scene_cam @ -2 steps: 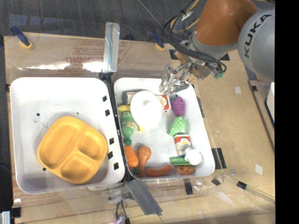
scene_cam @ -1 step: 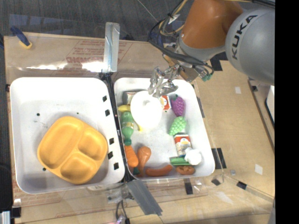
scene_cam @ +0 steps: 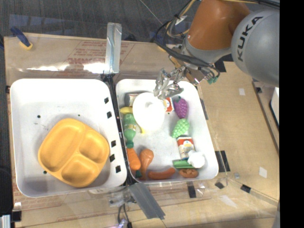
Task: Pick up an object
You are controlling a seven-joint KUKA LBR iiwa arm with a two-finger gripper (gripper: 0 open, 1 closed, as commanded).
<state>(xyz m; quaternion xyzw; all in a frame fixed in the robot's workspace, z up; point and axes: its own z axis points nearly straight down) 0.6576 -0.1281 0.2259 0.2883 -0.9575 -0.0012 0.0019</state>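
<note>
The claw [scene_cam: 166, 87] hangs over a round white cup [scene_cam: 148, 111]; whether it's apart or together, I cannot tell.

**Left bin and bench**

A yellow sectioned plate [scene_cam: 73, 152] lies in the left bin [scene_cam: 28, 94], toward its front edge. A strip of silver tape [scene_cam: 113, 49] stands at the bins' shared back corner, on the brown bench [scene_cam: 237, 127].

Yellow toy [scene_cam: 126, 111] and dark item [scene_cam: 130, 99] partly hidden behind the white cup [scene_cam: 148, 111].
</note>
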